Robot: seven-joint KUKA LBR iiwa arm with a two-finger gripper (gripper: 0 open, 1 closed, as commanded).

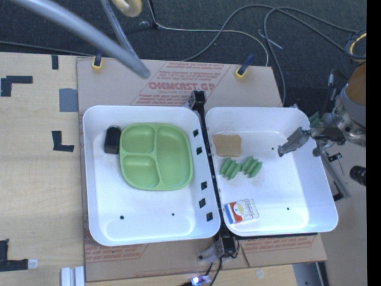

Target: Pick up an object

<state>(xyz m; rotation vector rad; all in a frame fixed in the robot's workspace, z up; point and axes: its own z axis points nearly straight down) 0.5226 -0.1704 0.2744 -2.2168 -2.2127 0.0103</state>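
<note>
My gripper (pixel 287 146) hangs over the right-hand side of the right bin (pixel 315 216), and from this height I cannot tell whether my fingers are apart or together; nothing shows between them. The one finger I can make out (pixel 292 143) is a dark grey blade slanting down and toward the bin's middle, with bare white floor beneath its tip. Behind it, toward the bin's outer rim, my wrist (pixel 333 133) is a cluster of grey metal and cables, and the orange band (pixel 358 85) sits above that at the frame's edge. Nearest ahead of my fingertip, a little lower in the view, lies the green ridged piece (pixel 241 168), a wavy strip stretched across the bin floor. Just beyond it and slightly higher, the tan square (pixel 227 145) lies flat, close beside the green piece but apart from it, near the divider between the bins. Farther down from my fingers, against the near wall of the same bin, is a small white card with red and blue print (pixel 241 211). Past the divider, well apart from me, the left bin (pixel 98 219) holds a green sectioned plate (pixel 156 156), and a small black block (pixel 112 140) rests right against that plate's far edge.
</note>
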